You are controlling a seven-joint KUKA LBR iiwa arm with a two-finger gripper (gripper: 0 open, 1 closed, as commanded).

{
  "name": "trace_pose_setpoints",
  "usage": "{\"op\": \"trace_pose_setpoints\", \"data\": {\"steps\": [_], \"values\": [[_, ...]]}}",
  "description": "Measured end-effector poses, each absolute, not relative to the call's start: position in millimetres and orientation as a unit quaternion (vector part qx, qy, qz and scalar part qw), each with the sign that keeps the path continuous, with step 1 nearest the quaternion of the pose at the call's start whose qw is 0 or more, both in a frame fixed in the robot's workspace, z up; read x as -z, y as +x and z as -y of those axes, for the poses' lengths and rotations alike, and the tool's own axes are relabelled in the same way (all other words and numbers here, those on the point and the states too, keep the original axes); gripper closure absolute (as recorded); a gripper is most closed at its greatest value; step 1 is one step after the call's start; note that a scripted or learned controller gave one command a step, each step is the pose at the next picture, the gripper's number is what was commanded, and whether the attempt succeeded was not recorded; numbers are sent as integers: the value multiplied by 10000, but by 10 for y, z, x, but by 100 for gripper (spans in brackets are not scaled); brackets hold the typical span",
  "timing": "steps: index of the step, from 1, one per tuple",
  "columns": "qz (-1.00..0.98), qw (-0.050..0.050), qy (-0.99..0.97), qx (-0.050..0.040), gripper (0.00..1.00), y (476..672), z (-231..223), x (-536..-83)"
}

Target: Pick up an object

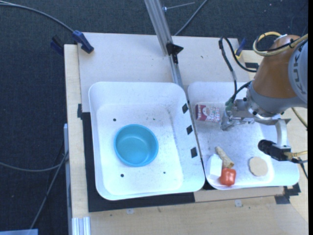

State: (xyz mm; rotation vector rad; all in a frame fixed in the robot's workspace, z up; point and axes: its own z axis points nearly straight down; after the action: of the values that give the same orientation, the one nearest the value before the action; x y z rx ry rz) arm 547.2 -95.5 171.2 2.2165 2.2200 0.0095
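The claw [229, 120] hangs low in the right white bin [274, 180]; whether it is released or clenched I cannot tell. The small red-and-white labelled packet [207, 113] lies just beside the claw, toward the left bin, its long axis running across toward the claw. A red plastic pepper [227, 176] sits farther from the claw, near the bin's front rim.

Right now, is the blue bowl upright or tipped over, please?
Upright: the blue bowl sits in the left bin with its round opening facing up.
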Motion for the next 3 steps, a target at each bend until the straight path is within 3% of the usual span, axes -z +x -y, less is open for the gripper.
{"op": "trace_pose_setpoints", "data": {"steps": [2, 3], "values": [[-7080, 31, 7062, -39, 100, 5375, 831, -2752], [-7089, -13, 7053, -3, 100, 5523, 312, -2584]]}}
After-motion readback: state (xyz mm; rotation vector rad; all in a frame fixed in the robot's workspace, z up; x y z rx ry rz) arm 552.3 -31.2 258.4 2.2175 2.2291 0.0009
